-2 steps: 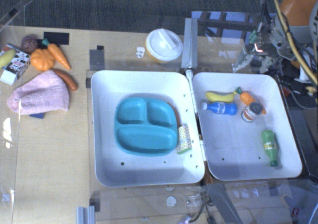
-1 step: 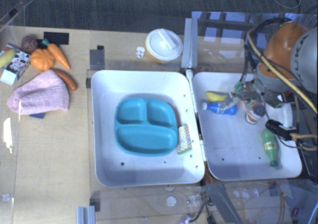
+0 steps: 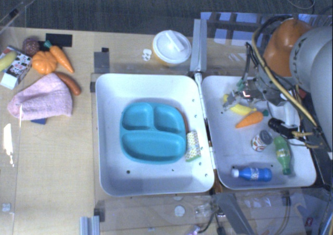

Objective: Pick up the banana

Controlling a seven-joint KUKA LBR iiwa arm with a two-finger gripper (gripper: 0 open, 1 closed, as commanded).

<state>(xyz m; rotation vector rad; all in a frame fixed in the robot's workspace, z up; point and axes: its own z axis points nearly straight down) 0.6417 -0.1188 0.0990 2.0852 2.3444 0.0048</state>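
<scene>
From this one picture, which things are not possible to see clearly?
- Gripper, camera view: small, with cables around it; open or shut, and whether it touches the banana, cannot be told.
- Banana: its upper end is hidden under the gripper.
- Small can: label too small to read.
- Blue bottle: label blurred.
- Items on the bench's far left: cut by the picture's edge.

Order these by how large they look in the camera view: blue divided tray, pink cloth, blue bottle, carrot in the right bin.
1. blue divided tray
2. pink cloth
3. blue bottle
4. carrot

The bottle and carrot look close in size, so their order is less sure.
</scene>
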